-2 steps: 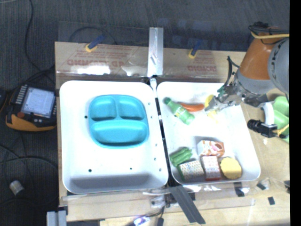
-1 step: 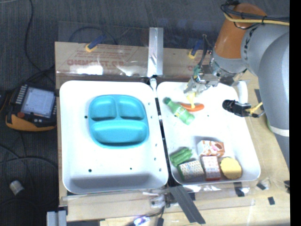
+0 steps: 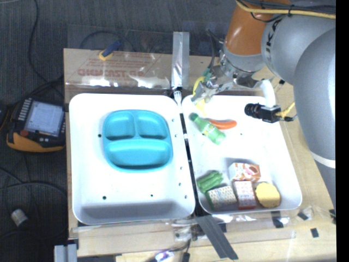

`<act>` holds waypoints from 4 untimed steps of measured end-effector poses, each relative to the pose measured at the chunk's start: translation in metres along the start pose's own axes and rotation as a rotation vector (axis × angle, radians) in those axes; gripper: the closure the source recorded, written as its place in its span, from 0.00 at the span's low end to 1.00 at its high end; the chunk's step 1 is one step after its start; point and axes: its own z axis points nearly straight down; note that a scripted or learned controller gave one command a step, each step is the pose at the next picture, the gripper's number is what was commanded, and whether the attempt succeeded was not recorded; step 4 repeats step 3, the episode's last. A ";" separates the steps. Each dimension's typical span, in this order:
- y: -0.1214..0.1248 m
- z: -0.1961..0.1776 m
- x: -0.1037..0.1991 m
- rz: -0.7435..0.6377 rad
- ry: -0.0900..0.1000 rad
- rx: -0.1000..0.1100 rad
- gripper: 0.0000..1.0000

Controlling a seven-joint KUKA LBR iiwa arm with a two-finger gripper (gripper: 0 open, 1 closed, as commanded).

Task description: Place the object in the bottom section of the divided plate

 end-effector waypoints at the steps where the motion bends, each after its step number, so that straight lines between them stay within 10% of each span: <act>1: 0.001 0.034 0.006 0.016 -0.002 0.002 1.00; 2: -0.023 0.003 0.072 0.006 0.002 0.001 1.00; 3: -0.023 0.003 0.072 0.006 0.003 0.001 0.00; 4: -0.023 0.003 0.072 0.006 0.003 0.001 0.00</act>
